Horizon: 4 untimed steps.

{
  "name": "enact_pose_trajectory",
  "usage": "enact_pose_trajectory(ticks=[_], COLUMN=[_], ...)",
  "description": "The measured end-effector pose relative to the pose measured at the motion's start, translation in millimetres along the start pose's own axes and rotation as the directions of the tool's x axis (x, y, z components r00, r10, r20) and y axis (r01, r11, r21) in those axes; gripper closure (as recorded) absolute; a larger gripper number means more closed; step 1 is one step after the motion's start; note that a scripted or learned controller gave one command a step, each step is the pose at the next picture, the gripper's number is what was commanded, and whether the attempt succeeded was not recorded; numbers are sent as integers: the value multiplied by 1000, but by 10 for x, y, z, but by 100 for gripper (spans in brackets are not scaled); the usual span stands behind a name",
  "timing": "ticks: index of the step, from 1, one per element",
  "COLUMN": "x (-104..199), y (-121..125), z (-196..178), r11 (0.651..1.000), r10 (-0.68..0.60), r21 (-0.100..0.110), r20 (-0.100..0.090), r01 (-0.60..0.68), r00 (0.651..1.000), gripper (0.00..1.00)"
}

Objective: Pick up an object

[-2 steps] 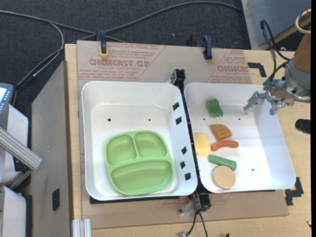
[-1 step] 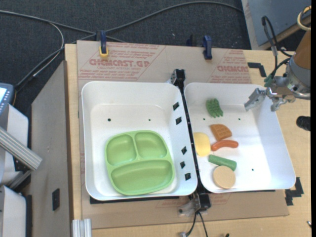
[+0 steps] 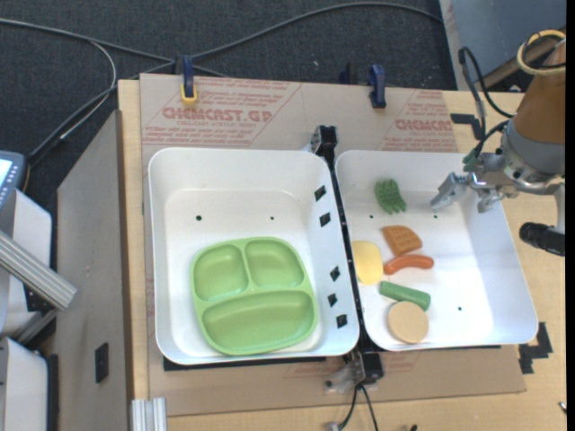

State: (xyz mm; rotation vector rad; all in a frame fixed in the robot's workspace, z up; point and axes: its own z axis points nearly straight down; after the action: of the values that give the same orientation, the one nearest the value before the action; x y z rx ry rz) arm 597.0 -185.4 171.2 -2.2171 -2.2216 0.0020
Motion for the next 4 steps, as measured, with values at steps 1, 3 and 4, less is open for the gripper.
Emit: enact_pose_trajectory(ticks=[1,3,4], x=[-36,-27,-64], y=[34,45,-36], z=[417,750,241], r11=[1000,1000,1000], r10=[2,2,3], r21=[0,-3,-8], r20=[0,-1,2], r01=[-2,-2,-3], r00=[1000,1000,1000], gripper=[0,100,100])
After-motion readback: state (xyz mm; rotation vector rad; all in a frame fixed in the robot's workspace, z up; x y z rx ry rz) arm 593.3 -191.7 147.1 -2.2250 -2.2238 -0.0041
